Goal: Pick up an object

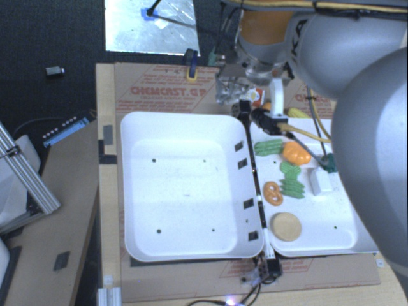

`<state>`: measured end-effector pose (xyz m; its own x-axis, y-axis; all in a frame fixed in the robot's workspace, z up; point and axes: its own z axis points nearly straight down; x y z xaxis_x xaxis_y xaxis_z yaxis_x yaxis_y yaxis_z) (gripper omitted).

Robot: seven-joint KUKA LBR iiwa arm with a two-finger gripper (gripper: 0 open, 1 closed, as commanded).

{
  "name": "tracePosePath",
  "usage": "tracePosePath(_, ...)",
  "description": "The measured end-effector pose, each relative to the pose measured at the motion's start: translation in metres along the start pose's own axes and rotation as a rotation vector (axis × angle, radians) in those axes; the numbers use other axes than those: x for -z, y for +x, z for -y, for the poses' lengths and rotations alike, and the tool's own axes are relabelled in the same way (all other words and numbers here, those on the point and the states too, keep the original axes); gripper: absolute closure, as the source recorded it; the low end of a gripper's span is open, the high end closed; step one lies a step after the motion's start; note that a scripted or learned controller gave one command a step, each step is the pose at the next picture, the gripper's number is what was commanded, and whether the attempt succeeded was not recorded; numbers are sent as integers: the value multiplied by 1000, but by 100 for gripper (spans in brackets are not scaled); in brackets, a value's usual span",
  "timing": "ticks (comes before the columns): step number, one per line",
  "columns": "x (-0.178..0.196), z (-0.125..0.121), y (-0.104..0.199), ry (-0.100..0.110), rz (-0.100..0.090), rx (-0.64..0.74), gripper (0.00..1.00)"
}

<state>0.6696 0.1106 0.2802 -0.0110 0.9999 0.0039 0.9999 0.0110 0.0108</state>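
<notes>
Grey arm [357, 88] with orange band is filling the upper right, reaching in over the right bin. Worktop [159, 85] is lying under both bins, tan board with red print showing at the far edge. Left bin [185, 187] is sitting wide and white, only small dark dots showing on its floor. Right bin [331, 225] is sitting just beside it, the two touching along a shared rim with black clips; arm is covering much of its right and far part. Inside the right bin, things are lying grouped near the middle: a round tan disc [286, 226] at the near end, a green pod-like piece [268, 147] toward the far end, an orange rounded piece [296, 153] just beside it, a small white block [316, 182] to the right, green bits [292, 182] between these, an orange pretzel-shaped piece [273, 193] just above the disc. A yellow piece [298, 113] is peeking out at the far side near the arm. Hand [245, 107] is hanging over the far corner where the bins meet, above the toys, nothing visibly between its fingers; cannot tell whether they are apart or together, too blurred and dark.
</notes>
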Motion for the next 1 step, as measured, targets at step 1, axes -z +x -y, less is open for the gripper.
tracePosePath(1,60,8,75,3,-1,1,100)
